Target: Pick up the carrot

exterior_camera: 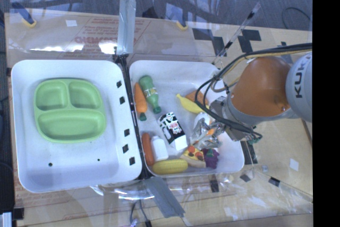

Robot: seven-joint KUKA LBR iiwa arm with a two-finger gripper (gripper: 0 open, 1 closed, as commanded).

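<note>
The carrot (pixel 139 101) is a slim orange piece lying lengthwise against the left wall of the right bin (pixel 159 69), just left of a green bottle (pixel 150 94). My gripper (pixel 207 133) hangs low over the right half of that bin, under the orange wrist band, above a pizza slice (pixel 194 156) and purple grapes (pixel 211 157). It is well to the right of the carrot, with a cow-print carton (pixel 172 127) between them. The wrist and cables hide the tool's tip.
In the right bin also lie a banana (pixel 189 103), a corn cob (pixel 170 166), a second orange-red piece (pixel 147 149) and a small white item (pixel 159 147). The left bin (pixel 24 167) holds a green divided plate (pixel 69 109).
</note>
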